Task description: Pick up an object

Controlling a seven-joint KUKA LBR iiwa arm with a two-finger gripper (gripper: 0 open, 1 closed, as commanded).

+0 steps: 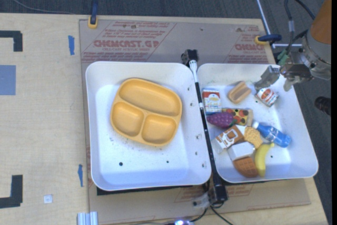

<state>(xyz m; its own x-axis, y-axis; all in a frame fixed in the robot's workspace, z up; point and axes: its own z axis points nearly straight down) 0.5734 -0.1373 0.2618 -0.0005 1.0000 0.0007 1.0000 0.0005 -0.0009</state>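
The gripper point(277, 77) hangs over the far right corner of the right bin point(305, 158), its two fingers spread apart with nothing between them; one finger point(265, 79) points down and left, the other sits just to its right. Judging from how it is posed, it is open and ready to close on something, not yet holding

Nearest thing to it is the small red and white can point(267, 96), lying just below and slightly left of the fingers, close to the bin's right wall. It looks tipped on its side, its long axis running roughly across the view, so the fingers would likely need to straddle its short width. A short drop would bring the gripper onto it

Just left of the can lies the hot dog point(239, 92), tilted, with its long axis slanting up to the right. Further left, by the wall between the bins, is a small carton point(211, 99)

The rest of the pile is nearer the camera and well apart from the gripper: grapes point(221, 119), a blue bottle point(274, 134), a banana point(261, 158), all crowded and touching their neighbours, so harder to take cleanly

The left bin point(100, 166) holds a yellow tray point(146, 111), far from the arm

My reading: the can is the likeliest target, since it lies closest and stands clear of the pile
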